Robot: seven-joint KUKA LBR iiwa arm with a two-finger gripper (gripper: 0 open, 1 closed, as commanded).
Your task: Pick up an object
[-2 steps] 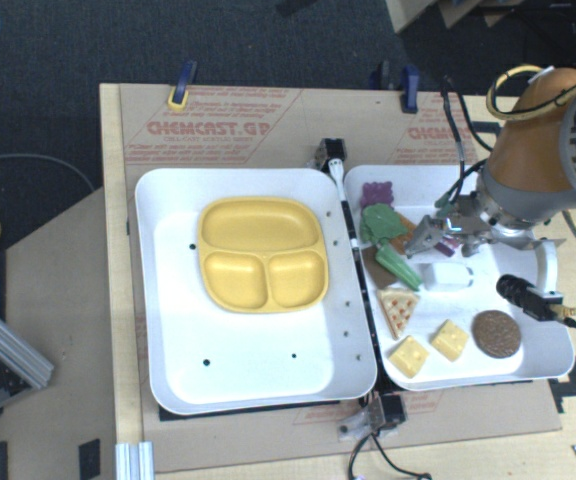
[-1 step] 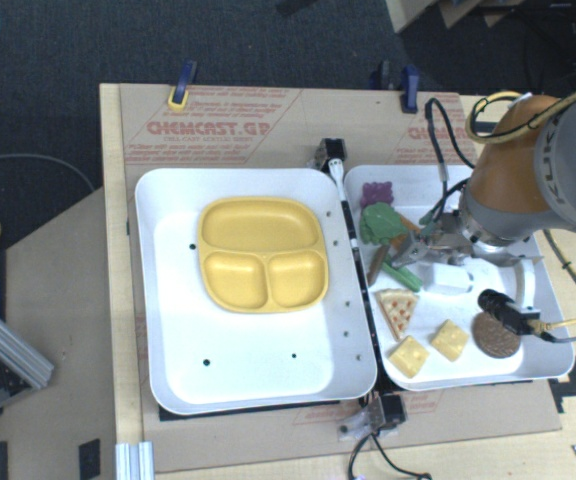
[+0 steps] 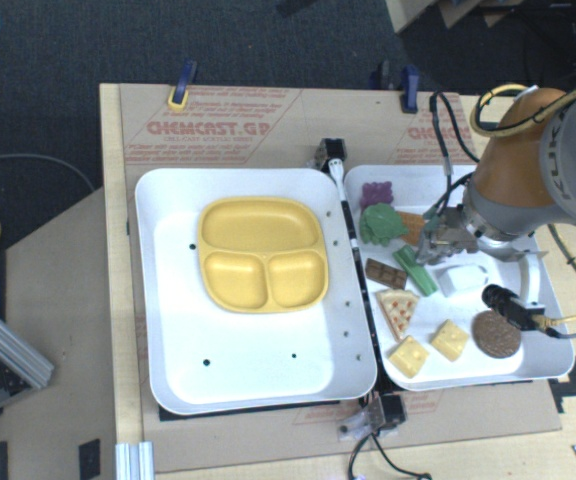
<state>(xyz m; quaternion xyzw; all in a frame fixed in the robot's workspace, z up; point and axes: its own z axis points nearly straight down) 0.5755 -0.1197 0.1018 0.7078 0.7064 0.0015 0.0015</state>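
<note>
the pincer [image 3: 436, 251] hung low in the right bin [image 3: 543, 363], its tips by the green stick [image 3: 416, 270]; whether it was apart or together i cannot tell; the pizza slice [image 3: 399, 312] lay just below that stick, the purple grapes [image 3: 376, 193] above it; the yellow tray [image 3: 264, 251] sat well left of it, in the left bin [image 3: 168, 298].

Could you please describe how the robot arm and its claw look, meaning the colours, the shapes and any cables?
The arm is thick and rounded, grey, with a wide orange band above the wrist. Below the band comes a grey, rounded wrist section, then the small metallic claw. Black cables and a yellow one loop beside the orange band.
</note>
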